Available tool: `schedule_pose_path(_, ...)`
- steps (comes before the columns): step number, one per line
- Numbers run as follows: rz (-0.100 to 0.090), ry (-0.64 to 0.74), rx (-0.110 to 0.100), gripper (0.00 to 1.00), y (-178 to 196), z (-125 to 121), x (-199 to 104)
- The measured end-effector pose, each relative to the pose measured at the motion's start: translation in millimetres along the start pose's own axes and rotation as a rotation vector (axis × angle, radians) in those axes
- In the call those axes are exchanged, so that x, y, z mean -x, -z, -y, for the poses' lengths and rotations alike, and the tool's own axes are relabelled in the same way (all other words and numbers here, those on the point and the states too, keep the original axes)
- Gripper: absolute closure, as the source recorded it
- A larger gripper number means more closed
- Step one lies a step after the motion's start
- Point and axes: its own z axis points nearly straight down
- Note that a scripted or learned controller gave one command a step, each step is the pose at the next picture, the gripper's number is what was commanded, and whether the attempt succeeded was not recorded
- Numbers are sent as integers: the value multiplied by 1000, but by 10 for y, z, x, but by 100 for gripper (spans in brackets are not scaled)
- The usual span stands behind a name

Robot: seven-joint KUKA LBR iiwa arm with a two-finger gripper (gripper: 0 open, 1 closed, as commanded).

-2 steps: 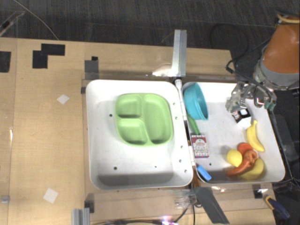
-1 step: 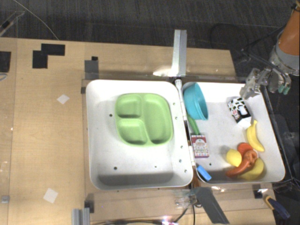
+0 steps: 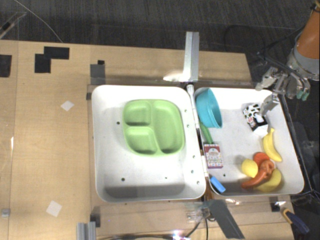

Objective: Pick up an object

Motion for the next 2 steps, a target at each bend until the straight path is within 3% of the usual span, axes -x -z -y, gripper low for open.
schedule_pose_path(1, 0, -181, 1, 0, -1256, 97, -51)
schedule_pose_path(2, 11, -281, 2, 0, -1302, 136, -644)
